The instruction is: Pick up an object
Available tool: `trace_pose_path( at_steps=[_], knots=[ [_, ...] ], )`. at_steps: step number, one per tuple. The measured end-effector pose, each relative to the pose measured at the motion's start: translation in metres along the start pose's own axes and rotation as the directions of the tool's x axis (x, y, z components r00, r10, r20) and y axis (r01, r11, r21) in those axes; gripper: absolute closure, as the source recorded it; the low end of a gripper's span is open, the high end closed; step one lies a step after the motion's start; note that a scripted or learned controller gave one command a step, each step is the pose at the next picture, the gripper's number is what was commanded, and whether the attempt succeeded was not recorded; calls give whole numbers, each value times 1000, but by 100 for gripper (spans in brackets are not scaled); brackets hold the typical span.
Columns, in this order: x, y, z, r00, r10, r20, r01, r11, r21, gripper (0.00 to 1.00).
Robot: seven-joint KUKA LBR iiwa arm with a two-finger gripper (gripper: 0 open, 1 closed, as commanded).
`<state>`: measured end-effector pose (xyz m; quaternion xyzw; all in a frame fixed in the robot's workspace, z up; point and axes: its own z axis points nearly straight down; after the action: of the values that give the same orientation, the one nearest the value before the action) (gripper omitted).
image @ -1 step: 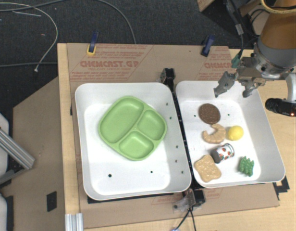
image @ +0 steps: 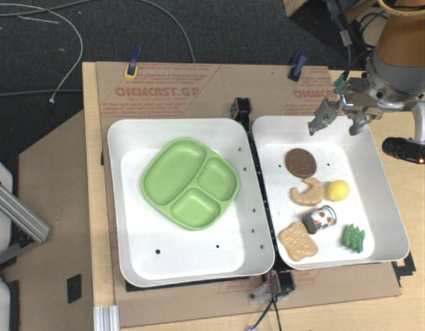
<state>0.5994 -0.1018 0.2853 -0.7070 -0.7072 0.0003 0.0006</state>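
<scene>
We see the claw point(image: 339, 121) spread and bare, hovering at twelve o'clock of the right bin point(image: 392, 205); the cookie point(image: 300, 161) lies below. Approach step, we judge: descend next.

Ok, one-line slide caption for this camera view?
Open gripper hovers above the right bin's back edge, over a brown cookie, yellow ball and other small items; green divided plate in left bin.

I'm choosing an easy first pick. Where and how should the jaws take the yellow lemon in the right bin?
Grip the lemon across its rounded middle, coming straight down from above. It is small and round, so probably any jaw direction works, but the tan cookie sits close on its left; closing along the other axis looks safer.
</scene>
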Motion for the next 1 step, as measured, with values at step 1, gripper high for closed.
trace_pose_path(
  at_steps=[1],
  knots=[
    [4,-7,45,1000,0,-1,0,1000,3,0]
  ],
)
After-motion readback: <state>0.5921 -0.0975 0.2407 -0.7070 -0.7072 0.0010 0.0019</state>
